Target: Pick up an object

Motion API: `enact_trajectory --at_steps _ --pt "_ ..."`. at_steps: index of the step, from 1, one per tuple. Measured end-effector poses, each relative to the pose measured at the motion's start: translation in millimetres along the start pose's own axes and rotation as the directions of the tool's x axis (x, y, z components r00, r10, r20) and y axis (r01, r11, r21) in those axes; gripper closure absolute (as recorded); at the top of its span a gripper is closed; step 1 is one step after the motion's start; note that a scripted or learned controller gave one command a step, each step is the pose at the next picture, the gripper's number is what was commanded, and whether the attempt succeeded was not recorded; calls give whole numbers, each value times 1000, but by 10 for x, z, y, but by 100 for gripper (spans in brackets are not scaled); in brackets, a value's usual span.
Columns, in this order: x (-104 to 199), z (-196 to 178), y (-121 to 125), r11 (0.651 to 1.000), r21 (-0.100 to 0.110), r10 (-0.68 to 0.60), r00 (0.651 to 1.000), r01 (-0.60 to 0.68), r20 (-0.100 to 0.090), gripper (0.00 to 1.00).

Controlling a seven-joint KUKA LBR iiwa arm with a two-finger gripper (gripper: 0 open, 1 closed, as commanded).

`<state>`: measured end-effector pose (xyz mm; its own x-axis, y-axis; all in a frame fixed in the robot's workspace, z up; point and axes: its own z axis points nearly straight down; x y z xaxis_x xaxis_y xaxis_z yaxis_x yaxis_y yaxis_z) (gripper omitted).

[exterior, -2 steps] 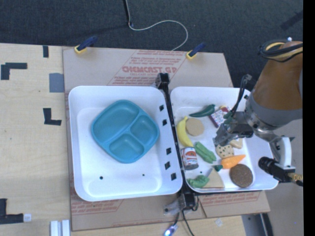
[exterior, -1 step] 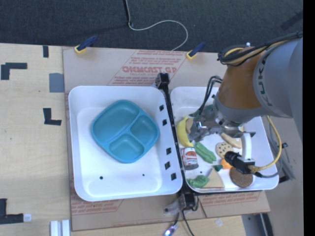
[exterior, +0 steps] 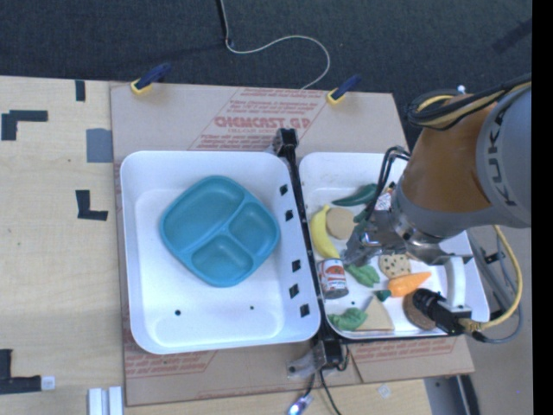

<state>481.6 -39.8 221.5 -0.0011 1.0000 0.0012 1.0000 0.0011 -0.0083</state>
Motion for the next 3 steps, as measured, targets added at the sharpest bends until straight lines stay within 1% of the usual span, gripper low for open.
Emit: enact_trajectory --at_steps 1,2,3 --pt "568 323 236 1000 2 -5 1000 5 0 100" --pt "420 -743 23 1000 -11 0 1000 0 2 100" --pt "510 159 243 1000 6 0 1000 0 3 100"
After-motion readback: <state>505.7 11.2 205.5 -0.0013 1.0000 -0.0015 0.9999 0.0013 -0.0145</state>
